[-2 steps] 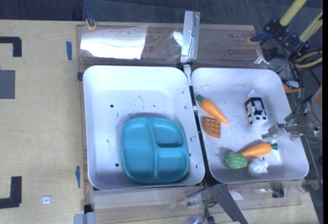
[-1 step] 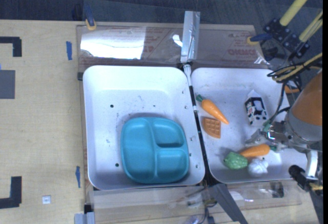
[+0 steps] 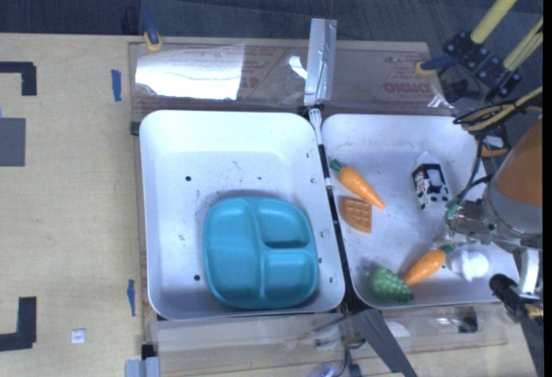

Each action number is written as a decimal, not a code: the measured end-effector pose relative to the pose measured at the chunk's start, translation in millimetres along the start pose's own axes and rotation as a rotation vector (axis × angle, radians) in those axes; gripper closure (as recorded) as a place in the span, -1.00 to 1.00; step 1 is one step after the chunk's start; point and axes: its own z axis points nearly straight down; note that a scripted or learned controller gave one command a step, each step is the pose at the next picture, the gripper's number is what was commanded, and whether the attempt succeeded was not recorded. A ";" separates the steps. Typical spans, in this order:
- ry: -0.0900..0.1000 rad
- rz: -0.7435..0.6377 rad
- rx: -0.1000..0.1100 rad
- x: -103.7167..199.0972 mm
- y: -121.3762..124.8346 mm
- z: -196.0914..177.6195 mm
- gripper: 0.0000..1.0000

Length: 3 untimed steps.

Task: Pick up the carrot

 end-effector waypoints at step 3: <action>-0.001 0.638 0.007 89.9 -22.5 10.8 -1.00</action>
